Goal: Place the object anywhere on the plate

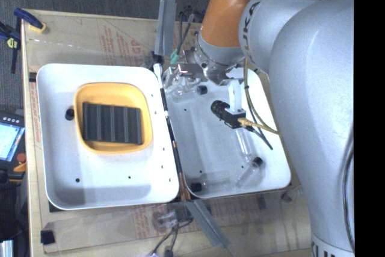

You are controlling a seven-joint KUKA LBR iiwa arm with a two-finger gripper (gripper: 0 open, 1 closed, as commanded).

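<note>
Camera view: plate, yellow with a dark ribbed block on it, lies in the left bin.
Gripper: low over the right bin, at its far left corner.
Object: cannot be told apart there.
Progress: judged early, placing not yet done.

arm hiding right bin corner, pincer unclear
</note>
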